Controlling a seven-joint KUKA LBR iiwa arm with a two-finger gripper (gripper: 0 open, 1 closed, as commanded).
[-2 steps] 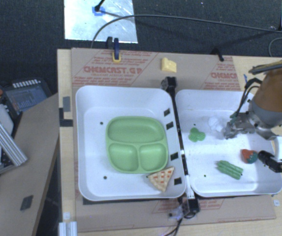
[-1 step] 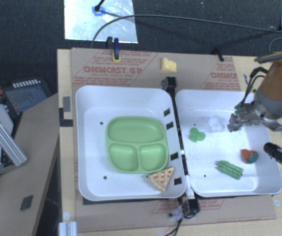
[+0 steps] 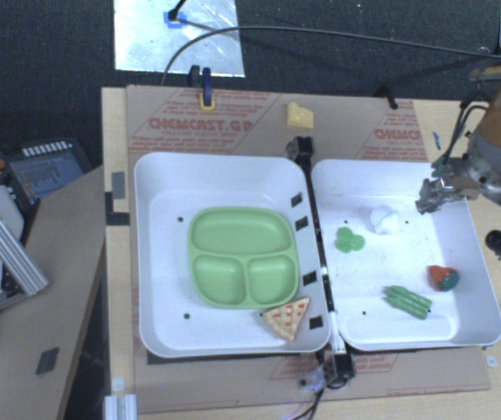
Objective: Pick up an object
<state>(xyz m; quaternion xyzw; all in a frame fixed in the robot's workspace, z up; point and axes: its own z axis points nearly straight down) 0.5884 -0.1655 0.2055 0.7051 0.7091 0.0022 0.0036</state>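
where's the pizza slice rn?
The pizza slice lies in the left bin, at its near right corner, touching the lower right edge of the green tray.

Two bins side by side on my bench.
I see a tray [image 3: 241,256] in the left bin [image 3: 158,199]; beside it, a pizza slice [image 3: 287,318].

Bench [image 3: 119,234] with two white bins [image 3: 158,182] side by side, yellow block [image 3: 300,115] behind.
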